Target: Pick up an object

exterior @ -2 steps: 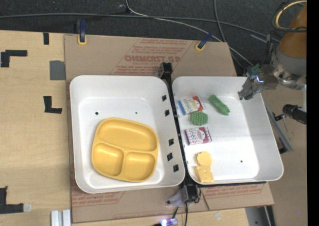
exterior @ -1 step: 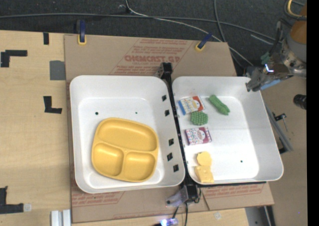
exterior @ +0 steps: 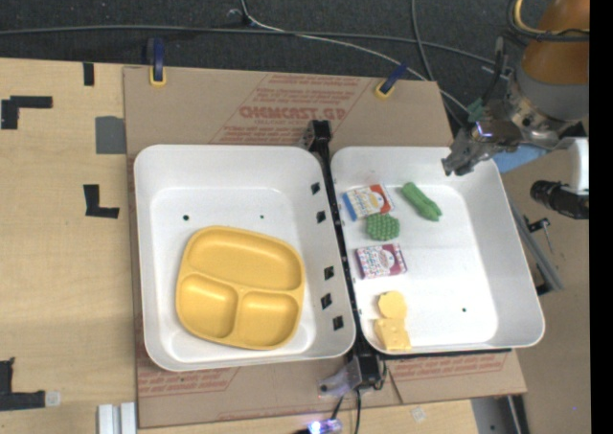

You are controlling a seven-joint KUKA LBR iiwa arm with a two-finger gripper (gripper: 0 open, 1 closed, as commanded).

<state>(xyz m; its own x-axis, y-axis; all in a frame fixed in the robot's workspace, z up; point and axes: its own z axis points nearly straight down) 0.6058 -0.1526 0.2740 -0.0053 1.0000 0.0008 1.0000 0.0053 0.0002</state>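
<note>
While fingers point(exterior: 463, 156) hover, pickle point(exterior: 420, 200) nearby

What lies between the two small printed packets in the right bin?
In the camera view, a round green textured piece sits between the upper packet and the lower packet.

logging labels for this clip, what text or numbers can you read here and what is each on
"CHEMCAST GP": red print on the cardboard sheet under the bins, seen upside down, only roughly legible.
More red print on the cardboard's front edge: too blurred to read.
Two small packets in the right bin: printed, too small to read.
</note>
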